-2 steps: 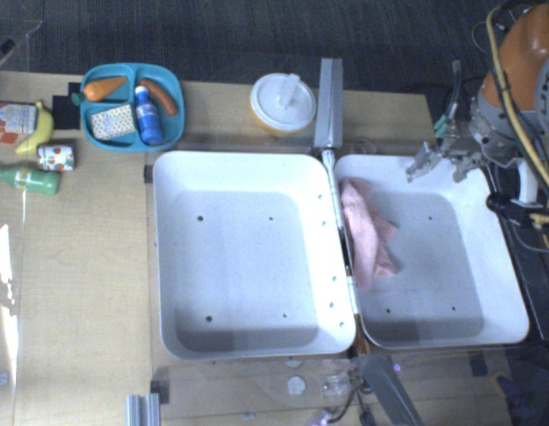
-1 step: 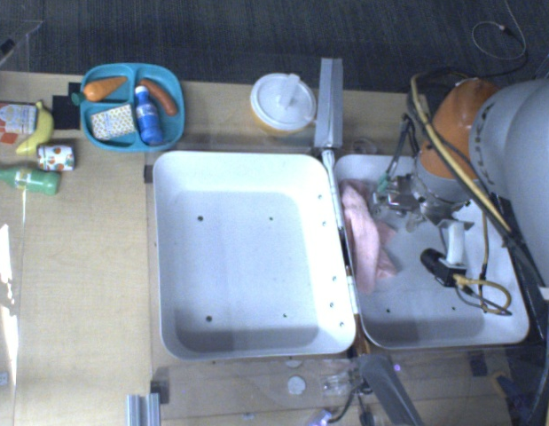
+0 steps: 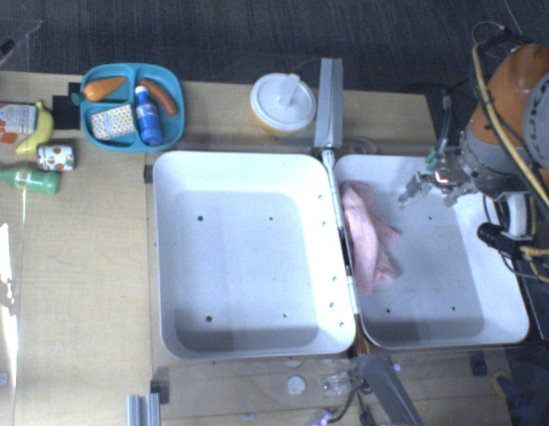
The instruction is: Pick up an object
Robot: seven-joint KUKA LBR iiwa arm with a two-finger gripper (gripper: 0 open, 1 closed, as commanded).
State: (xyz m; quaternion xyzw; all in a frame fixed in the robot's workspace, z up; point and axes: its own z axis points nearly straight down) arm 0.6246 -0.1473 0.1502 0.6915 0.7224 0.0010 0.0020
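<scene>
From above, the bench (image 3: 79, 264) carries two shallow white bins side by side. The left bin (image 3: 247, 171) sits near the centre of the view, and the right bin (image 3: 469, 318) lies at about 3 o'clock from it, the two touching along a shared edge.

A pink cloth (image 3: 367, 238) lies crumpled in the right bin, against its 9 o'clock wall (just beside the divider between the bins), stretched roughly from 12 toward 6 o'clock.

The arm (image 3: 522, 105), grey with an orange section, comes in from 3 o'clock. Its gripper (image 3: 425, 185) hangs over the 12 o'clock part of the right bin, at about 2 o'clock from the cloth and apart from it. The thin fingers look spread, with nothing between them.

Beyond the bins at 12 o'clock stands a yellow cup with a white lid (image 3: 283, 103). At about 10 o'clock a blue divided tray (image 3: 172, 105) holds toy food: an orange carrot-like piece, a sausage, a blue bottle and a patterned square. Further toward 9 o'clock lie a banana (image 3: 39, 130), a small carton (image 3: 12, 118), a can (image 3: 55, 157) and a green bottle (image 3: 26, 179).
</scene>
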